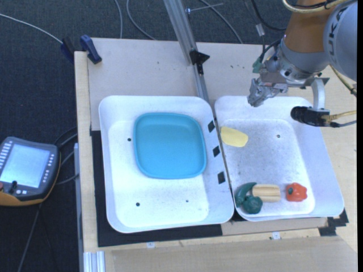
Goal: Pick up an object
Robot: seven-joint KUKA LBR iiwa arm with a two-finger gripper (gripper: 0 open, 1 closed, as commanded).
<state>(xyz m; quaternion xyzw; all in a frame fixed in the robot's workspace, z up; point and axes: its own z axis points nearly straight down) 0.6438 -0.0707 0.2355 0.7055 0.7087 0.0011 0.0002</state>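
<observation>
My gripper (258, 97) hangs over the far rim of the right bin (317, 152), above and to the right of a pale yellow piece (233, 136) that lies near the bin's left wall. At the near end of that bin lie a dark green item (248, 198), a tan block (266, 192) and a small red item (295, 192) in a row. A turquoise square plate (169, 145) lies in the left bin (113, 157). Nothing shows between the gripper's fingers.
A slanted metal post (184, 33) runs down to the gap between the bins. A blue clamp (89, 48) sits at the bench's far left corner. A teach pendant (25, 169) lies off the bench to the left. Cables cross the floor behind.
</observation>
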